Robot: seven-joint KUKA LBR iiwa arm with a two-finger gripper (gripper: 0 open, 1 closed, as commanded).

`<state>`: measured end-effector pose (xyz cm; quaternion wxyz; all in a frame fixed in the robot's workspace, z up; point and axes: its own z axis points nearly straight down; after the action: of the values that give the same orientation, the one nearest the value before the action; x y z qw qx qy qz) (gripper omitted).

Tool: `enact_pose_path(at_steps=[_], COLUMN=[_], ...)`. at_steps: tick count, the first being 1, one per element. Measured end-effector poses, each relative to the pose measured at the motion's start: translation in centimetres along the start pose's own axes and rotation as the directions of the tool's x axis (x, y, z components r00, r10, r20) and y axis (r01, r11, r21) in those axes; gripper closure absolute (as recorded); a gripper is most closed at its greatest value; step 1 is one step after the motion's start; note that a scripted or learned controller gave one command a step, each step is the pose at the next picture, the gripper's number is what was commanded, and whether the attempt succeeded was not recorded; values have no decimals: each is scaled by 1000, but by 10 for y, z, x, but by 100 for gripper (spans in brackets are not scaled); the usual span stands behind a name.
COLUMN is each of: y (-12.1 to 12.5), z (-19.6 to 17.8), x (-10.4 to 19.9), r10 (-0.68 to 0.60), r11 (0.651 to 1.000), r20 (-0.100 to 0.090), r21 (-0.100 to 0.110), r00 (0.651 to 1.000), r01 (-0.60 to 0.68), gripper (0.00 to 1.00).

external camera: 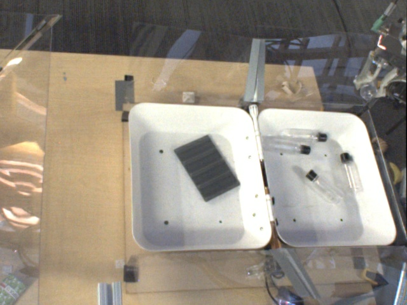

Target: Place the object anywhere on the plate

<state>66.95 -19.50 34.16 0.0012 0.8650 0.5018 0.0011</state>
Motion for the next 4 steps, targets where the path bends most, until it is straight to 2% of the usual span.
enact_pose_path(at_steps=[1, 2, 3, 4], y=[-1, -3, -2, -2], z=[2, 27, 12, 14], x=[2, 5, 4, 3], r10=[-19, -70, -57, -121], r11=[1000, 998, 998, 993], r20=[1, 1, 0, 1], r21=[0, 1, 1, 1], r00=[1000, 998, 998, 993], r01=[19, 70, 57, 121], gripper=[100, 100, 100, 100])
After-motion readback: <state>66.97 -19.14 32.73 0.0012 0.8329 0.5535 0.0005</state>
